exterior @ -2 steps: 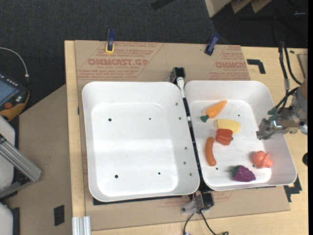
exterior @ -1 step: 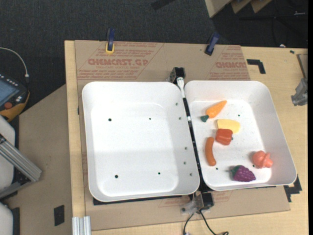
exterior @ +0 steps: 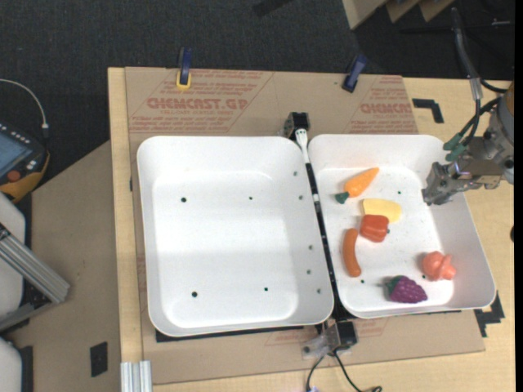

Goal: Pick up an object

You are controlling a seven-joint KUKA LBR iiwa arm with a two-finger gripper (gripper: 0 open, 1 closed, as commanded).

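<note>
The right bin [exterior: 458, 243] holds several toy foods. An orange carrot [exterior: 360, 181] lies near its far left, with a yellow piece [exterior: 382, 209] and a red-orange pepper [exterior: 374, 228] just below it. A slim orange sausage shape [exterior: 351, 252] lies by the left wall. A purple grape bunch [exterior: 406, 289] and a salmon-pink fruit [exterior: 437, 265] sit near the front right. My gripper [exterior: 439, 188] hangs over the bin's right side, apart from all the toys, with nothing visible between its fingers.
The left bin [exterior: 163, 219] sits beside the right one, joined along a black divider [exterior: 317, 219]. Both rest on a cardboard sheet [exterior: 245, 96] held by two blue clamps at the back. Cables trail at the right edge.
</note>
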